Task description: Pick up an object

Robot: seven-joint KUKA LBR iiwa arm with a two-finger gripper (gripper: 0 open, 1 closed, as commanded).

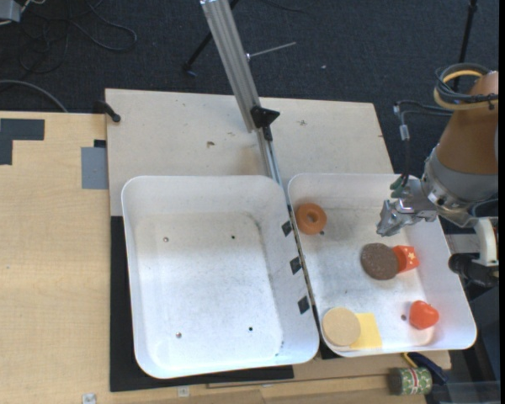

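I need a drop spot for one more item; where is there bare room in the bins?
The left white bin is bare throughout. In the right white bin, only the middle strip below the orange ring is free; its right side is crowded.

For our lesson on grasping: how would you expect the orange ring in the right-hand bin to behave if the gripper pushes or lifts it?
The orange ring looks like a small doughnut lying flat, so a push would probably slide it rather than roll it. Its rounded edge may slip from the gripper. It seems small, hence likely light. It sits close to the right bin wall, which could crowd the grasp.
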